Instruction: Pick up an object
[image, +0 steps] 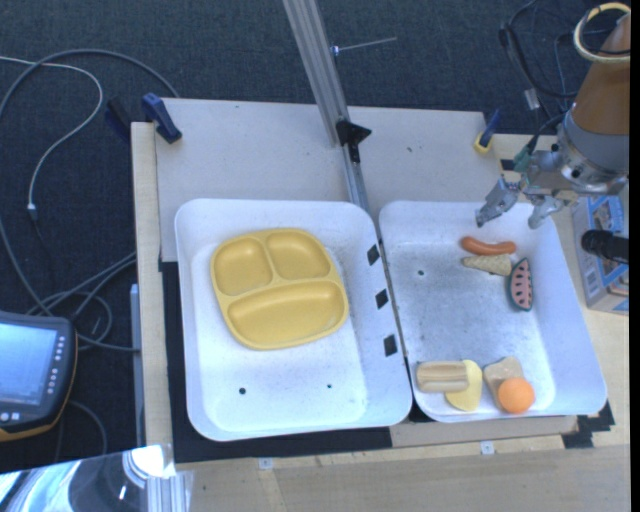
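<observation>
My gripper (519, 208) hangs over the far edge of the right bin (450, 300), its two fingers spread apart with nothing between them. Just below it lie a red sausage (488, 245), a tan wedge-shaped piece (489, 264) and a watermelon slice (520, 283). At the bin's near end sit a bread roll (441, 376), a yellow cheese piece (464, 393), a tan block (501, 372) and an orange (516, 396).
The left bin (290, 400) holds a yellow divided plate (279, 287). A metal post (320, 60) rises behind the bins. Blue clamps (160, 117) grip the board's far corners. Cables and a screen (30, 370) lie left of the bench.
</observation>
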